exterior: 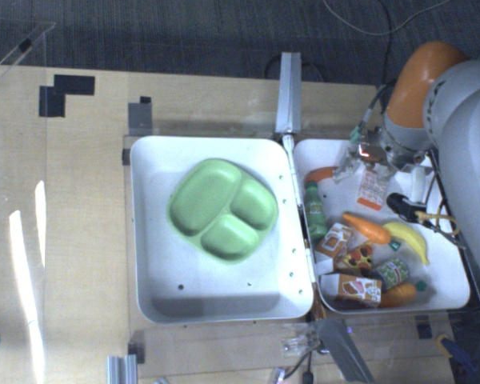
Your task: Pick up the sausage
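Note:
A reddish-orange sausage-like piece (320,174) lies at the far left of the right bin (456,290), its right end hidden by the gripper. The gripper (354,165) hangs low over the bin's far end, directly right of that piece and touching or nearly touching it. I cannot see anything held in it. A second orange-brown oblong piece (402,294) lies at the near edge of the same bin.
The right bin also holds a green bottle (313,212), a carrot (366,228), a banana (410,238), juice cartons (358,288) and a white tag (373,189). A green divided plate (223,207) sits in the left bin (156,294). The arm's body covers the right side.

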Robot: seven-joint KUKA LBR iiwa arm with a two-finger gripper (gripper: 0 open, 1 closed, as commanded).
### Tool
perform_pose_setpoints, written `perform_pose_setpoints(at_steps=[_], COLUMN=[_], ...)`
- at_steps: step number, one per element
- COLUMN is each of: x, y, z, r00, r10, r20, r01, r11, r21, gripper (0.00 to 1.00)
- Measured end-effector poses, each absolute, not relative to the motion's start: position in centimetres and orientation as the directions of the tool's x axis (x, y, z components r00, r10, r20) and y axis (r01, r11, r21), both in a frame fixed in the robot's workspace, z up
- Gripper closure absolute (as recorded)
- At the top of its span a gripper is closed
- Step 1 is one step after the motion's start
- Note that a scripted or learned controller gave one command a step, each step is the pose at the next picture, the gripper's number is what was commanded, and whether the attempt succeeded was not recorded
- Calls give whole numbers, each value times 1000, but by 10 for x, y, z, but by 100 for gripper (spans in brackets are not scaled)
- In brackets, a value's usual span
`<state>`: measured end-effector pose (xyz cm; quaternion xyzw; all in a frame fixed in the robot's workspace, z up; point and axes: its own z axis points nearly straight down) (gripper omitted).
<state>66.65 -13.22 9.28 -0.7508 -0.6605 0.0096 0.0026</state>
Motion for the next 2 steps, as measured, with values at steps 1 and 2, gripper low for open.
perform_pose_setpoints(at_steps=[1, 2], x=[664, 664], y=[-125, -106], z=[92, 93], r00=[287, 259], r10=[958, 966], r20=[-16, -27], r01=[958, 966], r11=[-287, -259], r21=[-23, -16], gripper=[0, 0])
